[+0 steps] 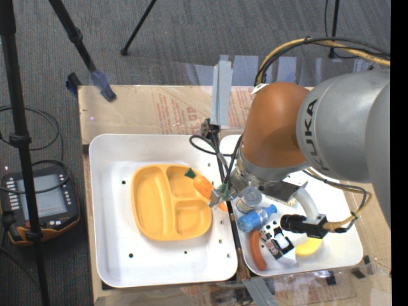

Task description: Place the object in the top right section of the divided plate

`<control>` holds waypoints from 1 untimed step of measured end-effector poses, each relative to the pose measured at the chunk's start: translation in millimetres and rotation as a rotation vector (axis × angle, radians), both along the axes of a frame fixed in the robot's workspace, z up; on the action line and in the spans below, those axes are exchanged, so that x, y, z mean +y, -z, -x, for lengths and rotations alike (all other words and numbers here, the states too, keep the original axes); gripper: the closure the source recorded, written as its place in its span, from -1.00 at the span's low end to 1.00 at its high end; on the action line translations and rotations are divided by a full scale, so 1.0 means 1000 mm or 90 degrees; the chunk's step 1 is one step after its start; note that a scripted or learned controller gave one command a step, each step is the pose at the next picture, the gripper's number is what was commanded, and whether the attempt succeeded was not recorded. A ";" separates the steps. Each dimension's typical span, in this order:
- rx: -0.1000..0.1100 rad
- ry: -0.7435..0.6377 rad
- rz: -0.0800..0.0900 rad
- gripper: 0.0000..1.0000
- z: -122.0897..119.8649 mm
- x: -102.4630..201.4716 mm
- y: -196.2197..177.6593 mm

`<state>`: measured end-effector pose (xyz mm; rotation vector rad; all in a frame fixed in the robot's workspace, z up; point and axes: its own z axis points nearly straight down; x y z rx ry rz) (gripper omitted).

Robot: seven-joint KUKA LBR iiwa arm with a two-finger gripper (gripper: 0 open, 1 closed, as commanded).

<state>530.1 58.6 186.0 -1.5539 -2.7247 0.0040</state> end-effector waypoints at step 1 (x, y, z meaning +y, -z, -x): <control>0.000 -0.043 0.000 1.00 0.020 0.039 0.000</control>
